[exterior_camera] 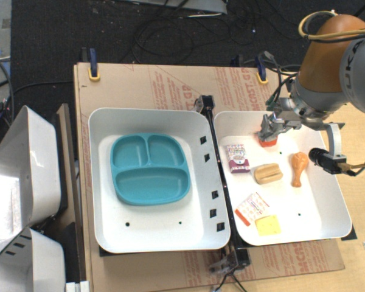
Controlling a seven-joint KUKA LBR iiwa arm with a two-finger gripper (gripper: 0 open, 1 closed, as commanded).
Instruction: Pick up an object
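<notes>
End effector [269,132], grip state indiscernible, poised over a small orange object [267,142] at the right bin's [328,224] far edge, probably light and rigid, best pinched across its narrow sides from above.

The right bin [328,221] holds the candidate objects. A tan bread roll [268,174] lies flat near its middle. Left of the roll sits a small purple-and-white packet [237,158]; right of it, an orange drumstick [298,167] lies lengthwise. Below the roll rest a white-and-red packet [252,207] and a yellow block [267,225]. Above it, a small red-orange piece [267,142] lies mostly hidden.
</notes>
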